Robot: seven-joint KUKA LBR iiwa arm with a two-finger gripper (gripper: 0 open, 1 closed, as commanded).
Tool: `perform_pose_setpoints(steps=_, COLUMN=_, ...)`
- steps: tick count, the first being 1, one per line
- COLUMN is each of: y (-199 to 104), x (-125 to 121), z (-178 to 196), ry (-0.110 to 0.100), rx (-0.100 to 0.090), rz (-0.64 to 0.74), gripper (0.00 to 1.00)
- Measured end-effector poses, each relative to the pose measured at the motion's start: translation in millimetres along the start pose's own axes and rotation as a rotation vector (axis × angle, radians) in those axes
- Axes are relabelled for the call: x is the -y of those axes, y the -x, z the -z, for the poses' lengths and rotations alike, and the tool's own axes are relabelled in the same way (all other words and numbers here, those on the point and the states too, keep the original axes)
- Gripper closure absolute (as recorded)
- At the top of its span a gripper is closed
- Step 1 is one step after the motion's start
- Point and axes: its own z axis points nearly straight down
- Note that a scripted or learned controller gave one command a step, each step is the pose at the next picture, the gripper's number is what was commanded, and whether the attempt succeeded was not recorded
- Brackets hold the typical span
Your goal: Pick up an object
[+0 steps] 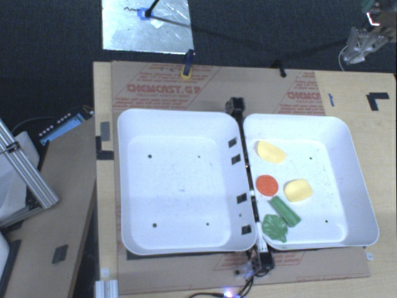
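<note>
Lying in right bin [347, 143], four objects [280, 191], gripper [361, 47] well apart above.

1. Dark blue carpet [260, 17] covers the floor.
2. A shiny metal sheet [147, 16] lies on it, far left of the claw [361, 45].
3. A brown printed board [167, 87] tops the bench.

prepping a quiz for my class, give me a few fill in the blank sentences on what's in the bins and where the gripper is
1. All the objects lie in the ____ bin.
2. The round flat red piece lies between two ____ pieces.
3. The green object lies near that bin's ____ left corner.
4. The gripper hangs at the view's top ____ corner, outside both bins.

Missing words: right; yellow; bottom; right
</note>
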Motion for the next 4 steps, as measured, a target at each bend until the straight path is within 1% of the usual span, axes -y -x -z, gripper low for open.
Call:
perform_pose_setpoints(steps=1, y=-25, x=38, z=39, ry=-0.003, rx=-0.002, rz=0.000, gripper=1.00)
perform_pose_setpoints(steps=2, y=-43, x=42, z=72, ry=-0.002, rx=-0.001, rz=0.000, gripper=1.00)
perform_pose_setpoints(steps=3, y=-64, x=75, z=94, ry=-0.002, rx=-0.001, rz=-0.001, gripper=1.00)
perform_pose_setpoints(steps=4, y=-76, x=121, z=93, ry=-0.005, rx=-0.002, rz=-0.001, gripper=1.00)
